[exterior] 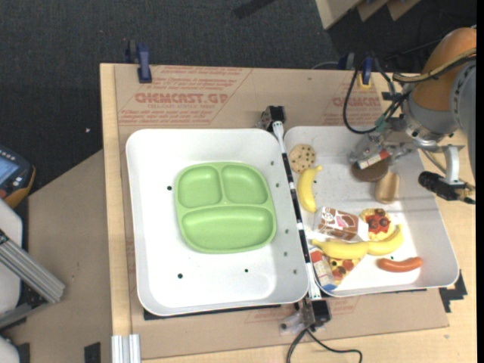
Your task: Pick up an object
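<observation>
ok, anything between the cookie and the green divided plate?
Camera view: between the cookie and the green divided plate stand the two bins' adjoining white walls; otherwise bare bin floor.

I see the left bin (pixel 151 263) holding a green divided plate (pixel 224 207), flat near its middle. Two blue clamps (pixel 141 60) grip the far edge of the brown bench (pixel 219 97), on dark carpet (pixel 68 21).

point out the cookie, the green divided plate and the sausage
cookie (pixel 302 156), camera view, middle of its round top face
green divided plate (pixel 224 229), camera view, floor of its large front compartment
sausage (pixel 400 263), camera view, middle of its length
</observation>
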Robot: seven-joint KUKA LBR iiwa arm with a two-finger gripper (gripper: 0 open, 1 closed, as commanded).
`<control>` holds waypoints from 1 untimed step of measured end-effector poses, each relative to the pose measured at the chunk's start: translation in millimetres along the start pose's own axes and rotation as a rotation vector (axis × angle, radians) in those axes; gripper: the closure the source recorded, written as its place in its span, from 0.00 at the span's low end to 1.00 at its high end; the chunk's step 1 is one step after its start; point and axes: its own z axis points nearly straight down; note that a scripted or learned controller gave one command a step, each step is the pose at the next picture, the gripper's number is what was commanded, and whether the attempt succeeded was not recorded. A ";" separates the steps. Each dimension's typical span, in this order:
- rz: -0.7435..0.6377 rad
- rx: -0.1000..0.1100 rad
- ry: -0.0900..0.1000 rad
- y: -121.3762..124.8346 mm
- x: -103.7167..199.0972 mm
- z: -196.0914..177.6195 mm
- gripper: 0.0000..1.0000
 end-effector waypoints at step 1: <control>-0.006 -0.003 -0.009 1.0 1.9 -10.6 1.00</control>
